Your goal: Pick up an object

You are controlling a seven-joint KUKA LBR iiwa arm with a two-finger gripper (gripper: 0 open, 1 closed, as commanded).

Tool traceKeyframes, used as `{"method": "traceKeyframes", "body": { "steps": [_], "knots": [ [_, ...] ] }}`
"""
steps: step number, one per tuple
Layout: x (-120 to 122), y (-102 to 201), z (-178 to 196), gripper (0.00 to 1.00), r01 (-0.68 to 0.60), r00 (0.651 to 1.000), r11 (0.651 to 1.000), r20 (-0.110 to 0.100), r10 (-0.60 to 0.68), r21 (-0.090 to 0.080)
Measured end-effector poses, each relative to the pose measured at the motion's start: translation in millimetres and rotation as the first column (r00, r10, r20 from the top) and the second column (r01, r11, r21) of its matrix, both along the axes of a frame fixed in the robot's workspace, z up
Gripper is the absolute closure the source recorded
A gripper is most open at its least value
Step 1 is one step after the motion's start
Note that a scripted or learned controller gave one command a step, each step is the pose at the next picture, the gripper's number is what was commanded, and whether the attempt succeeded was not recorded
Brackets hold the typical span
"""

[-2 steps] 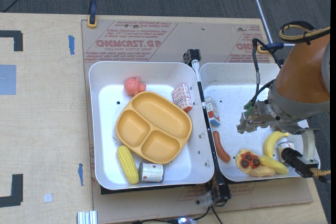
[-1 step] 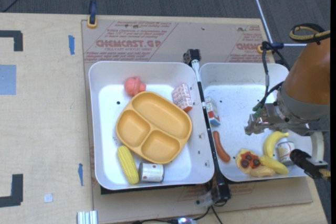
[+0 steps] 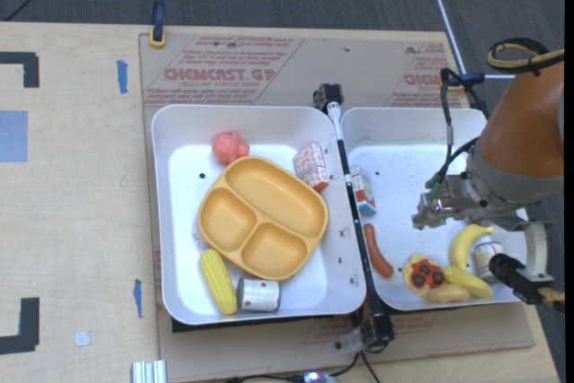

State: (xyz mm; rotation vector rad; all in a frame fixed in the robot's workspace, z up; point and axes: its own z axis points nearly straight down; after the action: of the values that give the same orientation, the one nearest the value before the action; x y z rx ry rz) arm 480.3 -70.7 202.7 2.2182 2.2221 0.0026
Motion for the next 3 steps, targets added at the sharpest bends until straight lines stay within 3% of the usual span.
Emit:
{"method": "traceKeyframes", "body": {
  "steps": [1,2,3],
  "knots": [
    [0.4,0.7,1.3,1.0,0.0,1.0,1.0,0.001,0.0,0.0],
    [-0.7,-24.6,11.3,1.0,0.002,1.0,1.0,0.0,-0.002,-0.001],
    [0.1,16.8,10.0,1.0,0.0,1.0,1.0,-0.002,0.0,0.002]
  ]
}}
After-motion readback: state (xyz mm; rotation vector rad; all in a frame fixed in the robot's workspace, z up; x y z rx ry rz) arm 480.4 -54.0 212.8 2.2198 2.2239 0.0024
